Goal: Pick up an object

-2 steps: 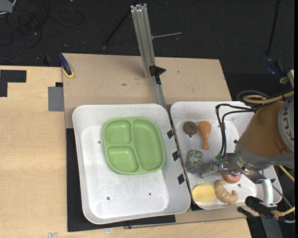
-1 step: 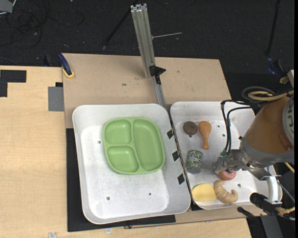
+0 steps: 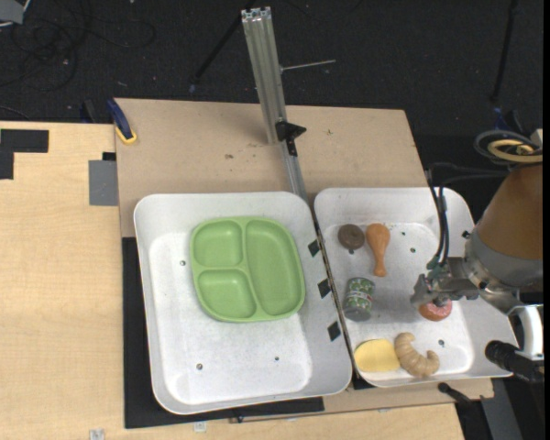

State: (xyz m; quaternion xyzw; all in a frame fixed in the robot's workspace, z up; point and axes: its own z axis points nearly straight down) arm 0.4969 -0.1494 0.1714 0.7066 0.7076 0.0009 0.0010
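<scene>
Claw [image 3: 434, 293] hanging low in right bin [image 3: 458, 356], directly over pink donut [image 3: 435, 310] | grip state: cannot tell | green can [image 3: 358, 297] lying left, croissant [image 3: 416, 354] below.

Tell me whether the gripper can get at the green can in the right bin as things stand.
Probably yes. The green can stands apart in the right bin, with bare floor between it and the gripper, which hangs over the pink ring. The drumstick lies clear of it.
</scene>
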